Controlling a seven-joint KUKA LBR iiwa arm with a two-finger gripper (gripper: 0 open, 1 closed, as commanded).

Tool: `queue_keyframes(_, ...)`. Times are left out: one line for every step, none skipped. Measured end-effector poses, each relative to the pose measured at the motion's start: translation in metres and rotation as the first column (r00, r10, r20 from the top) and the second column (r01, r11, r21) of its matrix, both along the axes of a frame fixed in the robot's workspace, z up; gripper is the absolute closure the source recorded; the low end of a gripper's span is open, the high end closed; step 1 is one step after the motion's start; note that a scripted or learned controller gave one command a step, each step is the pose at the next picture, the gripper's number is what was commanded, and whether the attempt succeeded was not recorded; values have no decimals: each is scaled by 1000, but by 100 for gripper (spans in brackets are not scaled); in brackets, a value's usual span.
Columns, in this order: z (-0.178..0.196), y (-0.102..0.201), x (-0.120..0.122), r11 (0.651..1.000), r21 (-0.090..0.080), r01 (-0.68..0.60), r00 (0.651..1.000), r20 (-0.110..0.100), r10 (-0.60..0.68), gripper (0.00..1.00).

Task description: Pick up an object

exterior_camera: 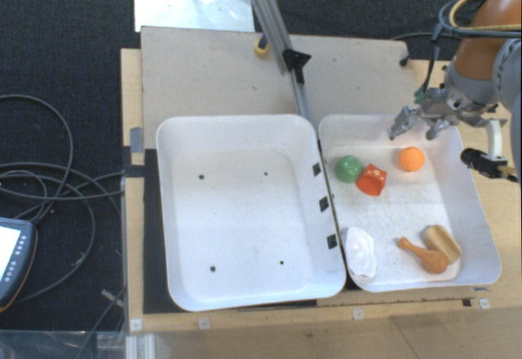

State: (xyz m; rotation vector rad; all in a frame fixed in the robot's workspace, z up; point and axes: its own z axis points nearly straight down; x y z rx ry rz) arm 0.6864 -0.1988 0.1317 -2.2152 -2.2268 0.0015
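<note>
My gripper [417, 130] hangs open above the far edge of the right bin [469, 214], its two grey fingers spread with nothing between them. Just below it lies an orange ball [412, 159]. To the left of the ball are a green ball [349, 169] and a red cup-like piece [371, 180], touching each other. Near the bin's front sit a tan wooden block [441, 241], an orange drumstick-shaped toy [423, 254] and a white crumpled object [360, 253] against the left wall.
The left bin [241, 210] stands beside the right one, sharing a dividing edge with black clips. A grey slanted pole [273, 19] crosses the bench's back. Cables and a tablet lie on the floor at far left.
</note>
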Motion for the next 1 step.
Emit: queue_keyframes(15,-1,2,1000,-3,-3,1000,7,3,100)
